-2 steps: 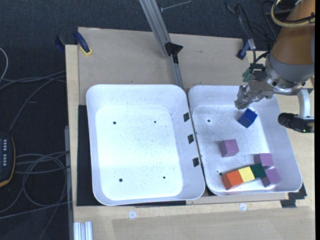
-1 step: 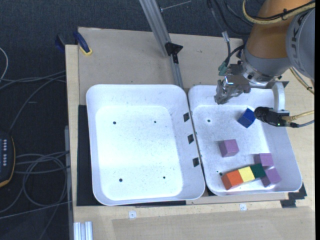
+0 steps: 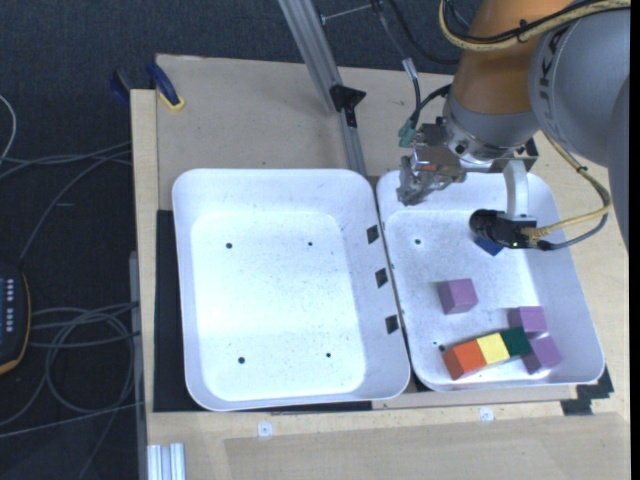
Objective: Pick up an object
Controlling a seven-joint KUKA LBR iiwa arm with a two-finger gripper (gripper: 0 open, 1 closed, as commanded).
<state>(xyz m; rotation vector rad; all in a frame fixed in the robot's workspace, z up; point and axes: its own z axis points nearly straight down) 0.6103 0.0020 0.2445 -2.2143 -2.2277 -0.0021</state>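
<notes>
Camera view: purple cube (image 3: 456, 295) below jaws (apart).

Robot lab bench. My fingers (image 3: 418, 183) hang over a plywood bench top (image 3: 250, 108) holding two white bins (image 3: 190, 268). Loose cables (image 3: 60, 168) trail on dark carpet far to their left; an aluminium strut (image 3: 315, 58) rises just behind them.

A blue clamp (image 3: 166, 85) grips the bench's (image 3: 250, 98) far-left corner beside loose cables (image 3: 60, 318).
</notes>
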